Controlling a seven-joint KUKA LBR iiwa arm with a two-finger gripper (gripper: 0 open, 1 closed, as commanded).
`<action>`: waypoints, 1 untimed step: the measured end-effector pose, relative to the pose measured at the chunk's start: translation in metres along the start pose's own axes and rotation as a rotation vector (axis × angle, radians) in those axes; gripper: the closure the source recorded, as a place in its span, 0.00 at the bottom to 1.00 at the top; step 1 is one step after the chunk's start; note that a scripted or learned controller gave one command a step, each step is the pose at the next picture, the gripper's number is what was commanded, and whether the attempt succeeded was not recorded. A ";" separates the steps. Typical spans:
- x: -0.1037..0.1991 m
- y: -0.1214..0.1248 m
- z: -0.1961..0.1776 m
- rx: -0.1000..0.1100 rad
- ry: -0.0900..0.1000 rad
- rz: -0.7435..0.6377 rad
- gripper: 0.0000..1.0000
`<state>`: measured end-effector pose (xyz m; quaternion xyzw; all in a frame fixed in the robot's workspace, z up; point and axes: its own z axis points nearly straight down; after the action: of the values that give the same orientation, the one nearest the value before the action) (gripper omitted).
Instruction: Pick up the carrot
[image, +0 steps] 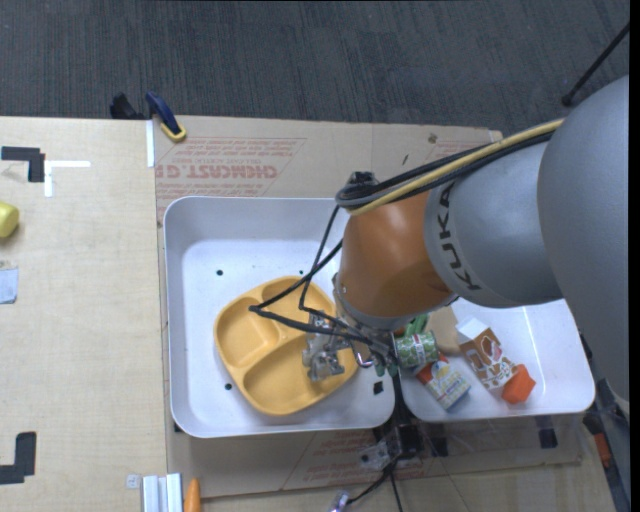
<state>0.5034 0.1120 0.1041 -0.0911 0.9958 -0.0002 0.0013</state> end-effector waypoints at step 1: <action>-0.009 0.001 0.012 -0.002 -0.002 -0.378 1.00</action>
<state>0.5118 0.1142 0.0924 -0.2765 0.9610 0.0006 0.0020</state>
